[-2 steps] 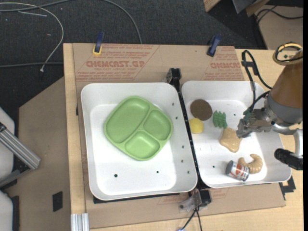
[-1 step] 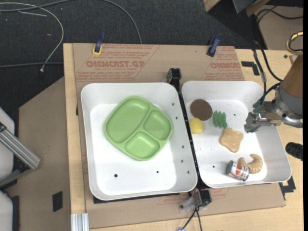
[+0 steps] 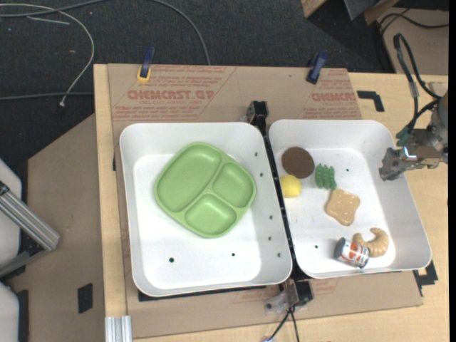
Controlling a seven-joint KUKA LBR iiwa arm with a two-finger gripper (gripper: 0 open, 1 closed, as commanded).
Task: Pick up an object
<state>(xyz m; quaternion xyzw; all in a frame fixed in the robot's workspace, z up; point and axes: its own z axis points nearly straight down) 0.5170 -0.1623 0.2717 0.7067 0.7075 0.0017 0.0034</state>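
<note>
The right white bin (image 3: 370, 137) holds a brown round patty (image 3: 298, 162), a yellow lemon-like piece (image 3: 291, 186), a small green piece (image 3: 326, 177), a tan toast slice (image 3: 343, 206), a croissant (image 3: 377, 241) and a small red and white can (image 3: 351, 252) lying next to it. My gripper (image 3: 396, 164) hangs at the bin's right rim, to the right of all these objects, and touches none of them. Nothing shows between its fingers.
The left white bin (image 3: 142, 191) holds a green three-part plate (image 3: 206, 189). A black clamp (image 3: 256, 111) sits between the bins at the back. Two blue clips (image 3: 147, 61) pin the cardboard bench top. Cables run across the dark floor behind.
</note>
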